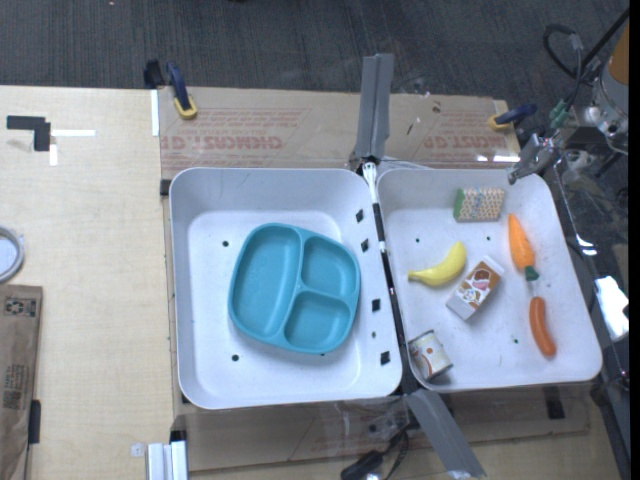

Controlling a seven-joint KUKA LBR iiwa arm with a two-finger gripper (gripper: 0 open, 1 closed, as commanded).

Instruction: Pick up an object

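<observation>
Well — carrot (518,242) below pincer (530,158)

Pale wooden bench top (80,268) under brown cardboard sheet (300,128), dark grey carpet floor (300,18) beyond.

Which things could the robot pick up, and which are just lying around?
For picking up, in the right bin: banana, carrot, sausage, small box, can, sponge.

Just lying around: blue plate in the left bin, clamps, tape roll.
</observation>
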